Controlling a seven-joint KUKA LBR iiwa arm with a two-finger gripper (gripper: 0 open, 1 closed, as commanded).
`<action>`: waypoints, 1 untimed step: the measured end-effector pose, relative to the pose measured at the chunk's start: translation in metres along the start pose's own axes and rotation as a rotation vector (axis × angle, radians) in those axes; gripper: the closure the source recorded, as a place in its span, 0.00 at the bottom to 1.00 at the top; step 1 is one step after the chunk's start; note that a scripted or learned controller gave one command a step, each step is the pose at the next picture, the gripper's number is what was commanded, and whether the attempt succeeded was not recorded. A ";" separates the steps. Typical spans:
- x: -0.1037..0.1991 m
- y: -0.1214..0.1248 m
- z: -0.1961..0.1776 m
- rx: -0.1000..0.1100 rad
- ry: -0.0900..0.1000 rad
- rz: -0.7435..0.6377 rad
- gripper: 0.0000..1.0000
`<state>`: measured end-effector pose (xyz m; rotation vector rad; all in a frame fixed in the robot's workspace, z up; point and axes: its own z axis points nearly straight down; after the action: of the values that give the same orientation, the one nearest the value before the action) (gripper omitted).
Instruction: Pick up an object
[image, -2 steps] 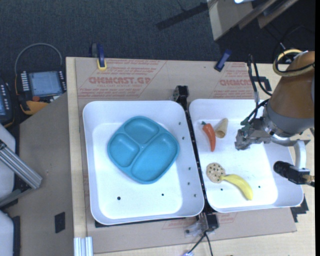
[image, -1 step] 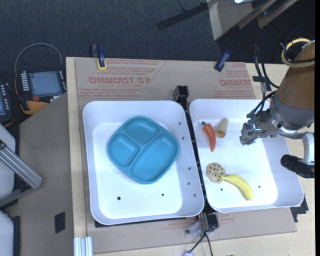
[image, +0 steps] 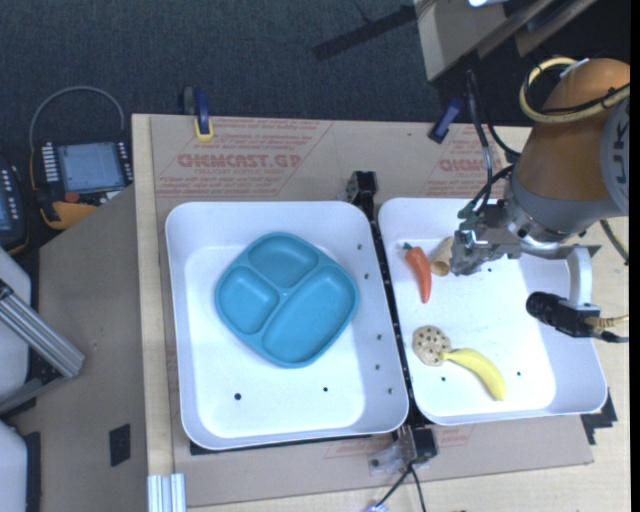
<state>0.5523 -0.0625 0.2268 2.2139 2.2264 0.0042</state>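
Lower right of frame, right bin (image: 560, 400): a banana (image: 478, 370) lay on its side, with a round speckled cookie (image: 430, 344) touching its upper-left end. Left bin (image: 200, 400): 1 blue 3-part plate (image: 287, 298) at centre, well apart from the work. Higher in the right bin, a carrot (image: 420, 272) lay near the bin's left wall, green tip toward the frame top. A small tan piece (image: 441, 262) sat just beside it, right at the gripper (image: 466, 252), which hung low over the bin's upper left. Could not tell whether the gripper was released or clenched; nothing was seen held. Judged target: tan piece or carrot. To do it well: centre over 1 item only, descend straight, close across the narrow width. Hazards: the 2 items crowded each other, and the bin wall ran close by the carrot. Far edge, upper left: a blue clamp (image: 203, 112), out of the way
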 end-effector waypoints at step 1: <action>0.055 0.007 -0.005 0.001 0.001 -0.001 1.00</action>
<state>0.5593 -0.0075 0.2320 2.2142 2.2286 0.0045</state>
